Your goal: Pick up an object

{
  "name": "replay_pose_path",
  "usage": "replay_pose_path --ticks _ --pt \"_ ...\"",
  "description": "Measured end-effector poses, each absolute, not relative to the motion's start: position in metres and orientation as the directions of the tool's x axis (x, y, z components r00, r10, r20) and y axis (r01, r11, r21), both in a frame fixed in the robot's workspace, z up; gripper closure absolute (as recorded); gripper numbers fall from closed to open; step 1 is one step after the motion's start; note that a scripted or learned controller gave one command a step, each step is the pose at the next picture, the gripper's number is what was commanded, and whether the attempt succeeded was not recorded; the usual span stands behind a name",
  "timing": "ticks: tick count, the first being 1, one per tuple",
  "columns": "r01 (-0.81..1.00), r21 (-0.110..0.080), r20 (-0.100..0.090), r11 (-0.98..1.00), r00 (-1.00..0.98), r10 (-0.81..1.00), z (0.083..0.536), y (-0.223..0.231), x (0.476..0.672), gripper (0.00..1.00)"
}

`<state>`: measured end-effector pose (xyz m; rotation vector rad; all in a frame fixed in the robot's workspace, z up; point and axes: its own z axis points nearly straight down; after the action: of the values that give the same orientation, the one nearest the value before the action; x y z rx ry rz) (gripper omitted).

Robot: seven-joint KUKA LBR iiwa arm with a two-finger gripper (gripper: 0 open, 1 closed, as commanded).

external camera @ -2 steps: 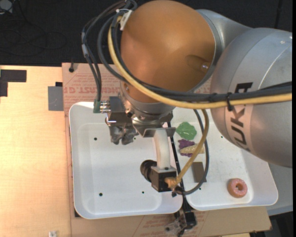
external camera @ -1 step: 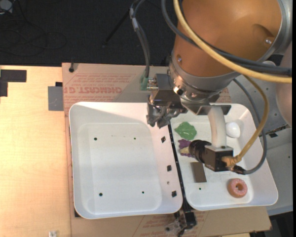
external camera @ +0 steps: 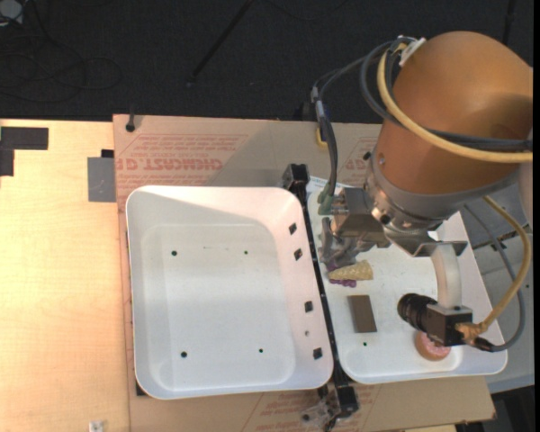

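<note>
On the table (external camera: 45,286), the right bin (external camera: 391,354) holds a cone (external camera: 353,272), a dark block (external camera: 362,313) and a pink disc (external camera: 432,347). The jaws hang over the cone; their state cannot be told.

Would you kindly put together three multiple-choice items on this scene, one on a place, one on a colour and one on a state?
1. The dark rectangular block lies in: A) the left bin; B) the right bin; C) the bare wooden bench.
2. The small round thing at the right bin's near edge is: A) green; B) blue; C) pink.
3. The dark rectangular block is: A) lying flat on the bin floor, apart from the gripper; B) raised above the bin; C) standing on end.

Answers:
1 B, it rests on that bin's white floor.
2 C, the part of it that shows is pink.
3 A, its broad face points up, and the gripper is farther back in the bin, by a cream wedge.
</note>
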<state>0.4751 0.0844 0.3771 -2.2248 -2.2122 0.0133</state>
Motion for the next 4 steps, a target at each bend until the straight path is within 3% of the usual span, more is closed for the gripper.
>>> replay_pose_path --ticks 1,2,3,4 --pt "1.0 0.008 0.001 0.002 -0.002 1.0 0.501 0.099 0.504 1.0" --pt "1.0 0.001 0.001 0.007 -0.007 1.0 0.54 0.172 0.511 1.0" --pt "1.0 -0.007 -0.002 -0.008 0.008 1.0 0.512 0.08 0.474 1.0" --pt "1.0 -0.001 0.001 0.005 -0.005 1.0 0.538 0.129 0.48 1.0"
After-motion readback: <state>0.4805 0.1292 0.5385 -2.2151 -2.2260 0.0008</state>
